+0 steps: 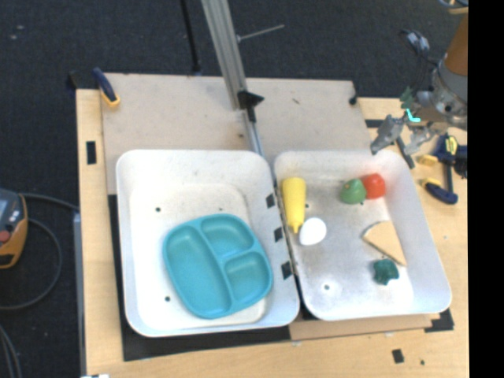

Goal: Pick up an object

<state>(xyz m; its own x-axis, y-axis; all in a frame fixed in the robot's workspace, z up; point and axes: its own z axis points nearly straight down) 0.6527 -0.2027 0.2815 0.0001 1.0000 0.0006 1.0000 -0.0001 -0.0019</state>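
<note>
Two white bins are sitting side by side on the bench (197, 116). The left bin (142, 179) is holding a blue divided plate (218, 264), lying flat toward its lower middle. The right bin (425, 282) is carrying the loose things: a yellow block (294, 201) is lying along its left wall, with a white egg-like ball (313, 231) touching its lower end. Near the top, a green lump (353, 191) and a red ball (374, 185) are sitting pressed together. A tan wedge (386, 241) is resting toward the right side, and a small dark green piece (384, 271) is lying just below it, apart from it. The claw (400, 136) is hanging above the upper right corner of the right bin, at its rim, nothing showing between its fingers; whether it is open or closed I cannot tell from here. A metal post (224, 46) is rising from behind the bins, between them. A blue and yellow clamp (105, 87) is gripping the bench's top left corner.
</note>
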